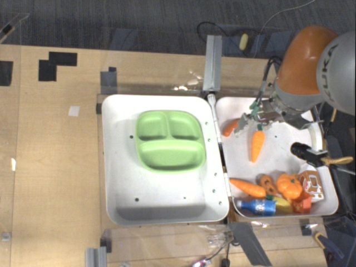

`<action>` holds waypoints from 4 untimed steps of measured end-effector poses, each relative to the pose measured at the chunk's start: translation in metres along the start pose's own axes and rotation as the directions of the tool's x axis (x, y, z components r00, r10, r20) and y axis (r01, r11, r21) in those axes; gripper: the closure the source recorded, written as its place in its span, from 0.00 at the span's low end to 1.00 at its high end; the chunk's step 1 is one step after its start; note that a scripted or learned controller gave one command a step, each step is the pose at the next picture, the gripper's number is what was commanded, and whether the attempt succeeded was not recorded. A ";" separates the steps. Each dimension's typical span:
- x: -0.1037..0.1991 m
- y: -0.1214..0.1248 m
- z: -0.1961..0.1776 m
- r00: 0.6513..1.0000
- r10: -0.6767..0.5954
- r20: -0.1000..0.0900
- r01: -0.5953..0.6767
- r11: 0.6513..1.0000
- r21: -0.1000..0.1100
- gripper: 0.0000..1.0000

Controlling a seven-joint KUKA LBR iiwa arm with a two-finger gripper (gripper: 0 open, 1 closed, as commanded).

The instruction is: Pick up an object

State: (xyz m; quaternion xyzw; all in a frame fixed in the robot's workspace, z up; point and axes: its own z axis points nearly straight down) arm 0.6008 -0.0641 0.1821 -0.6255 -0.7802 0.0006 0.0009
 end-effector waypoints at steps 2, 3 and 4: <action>-0.110 -0.006 0.094 0.980 -0.200 0.006 0.200 0.980 -0.012 0.00; -0.109 -0.004 0.084 0.980 -0.201 0.002 0.201 0.980 -0.014 1.00; -0.054 0.007 -0.013 0.992 -0.128 0.001 0.128 0.992 -0.004 1.00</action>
